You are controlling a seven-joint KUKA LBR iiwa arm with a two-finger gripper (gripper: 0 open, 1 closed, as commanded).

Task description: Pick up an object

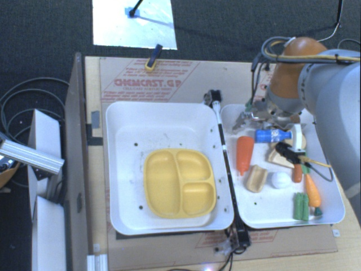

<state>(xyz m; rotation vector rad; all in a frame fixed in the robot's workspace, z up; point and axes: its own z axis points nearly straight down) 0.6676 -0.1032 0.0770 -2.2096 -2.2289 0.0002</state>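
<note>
The gripper (252, 119) hangs at the right bin's (333, 208) far edge — its state unclear, nothing visibly held.

- Bins (130, 129): smooth white plastic, slightly glossy.
- Tray (179, 183): matt yellow plastic (three compartments).
- Board (158, 78) under the bins: printed cardboard, matt.
- Floor (39, 33): dark, rough carpet-like weave.
- Arm (333, 89): smooth grey casing, glossy orange band.

Single fixed camera above bench (169, 75), slanting down over both bins (121, 151).
</note>
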